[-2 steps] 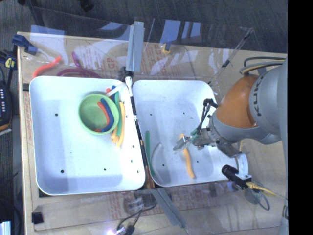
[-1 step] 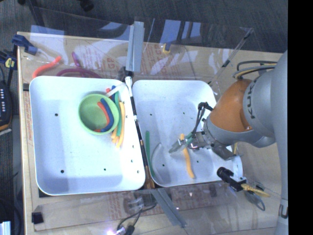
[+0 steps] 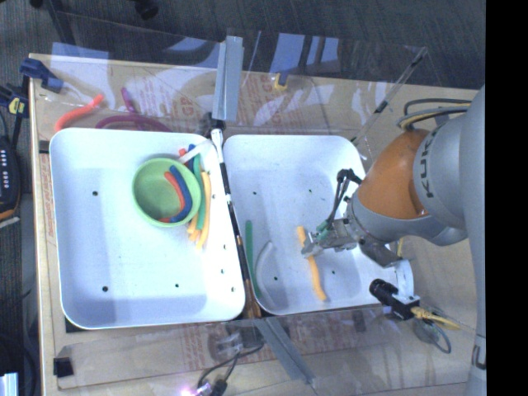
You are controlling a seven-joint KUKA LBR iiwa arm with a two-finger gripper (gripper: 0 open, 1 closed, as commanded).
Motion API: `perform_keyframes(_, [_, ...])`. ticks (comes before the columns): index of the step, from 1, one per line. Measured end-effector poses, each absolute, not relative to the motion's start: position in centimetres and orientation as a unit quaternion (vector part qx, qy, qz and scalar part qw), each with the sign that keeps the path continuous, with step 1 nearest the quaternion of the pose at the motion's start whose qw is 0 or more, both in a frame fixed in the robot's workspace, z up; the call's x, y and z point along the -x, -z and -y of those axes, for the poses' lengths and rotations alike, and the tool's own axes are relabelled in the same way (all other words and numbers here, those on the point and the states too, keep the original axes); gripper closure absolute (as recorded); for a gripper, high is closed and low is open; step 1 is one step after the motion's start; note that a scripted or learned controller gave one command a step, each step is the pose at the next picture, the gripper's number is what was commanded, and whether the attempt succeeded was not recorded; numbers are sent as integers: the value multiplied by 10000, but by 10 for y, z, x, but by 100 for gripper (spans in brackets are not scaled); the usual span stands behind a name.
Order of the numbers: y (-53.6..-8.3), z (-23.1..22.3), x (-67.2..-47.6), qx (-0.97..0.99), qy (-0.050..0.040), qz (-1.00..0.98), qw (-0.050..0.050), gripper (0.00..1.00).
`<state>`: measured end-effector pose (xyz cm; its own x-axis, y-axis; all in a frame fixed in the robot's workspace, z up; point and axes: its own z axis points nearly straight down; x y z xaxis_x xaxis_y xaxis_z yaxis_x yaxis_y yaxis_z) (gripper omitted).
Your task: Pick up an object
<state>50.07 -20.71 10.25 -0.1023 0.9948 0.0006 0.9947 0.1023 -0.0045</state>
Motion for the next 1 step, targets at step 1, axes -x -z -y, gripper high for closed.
perform_keyframes(1, [-245, 151, -504, 7550, -1, 6557, 10, 100])
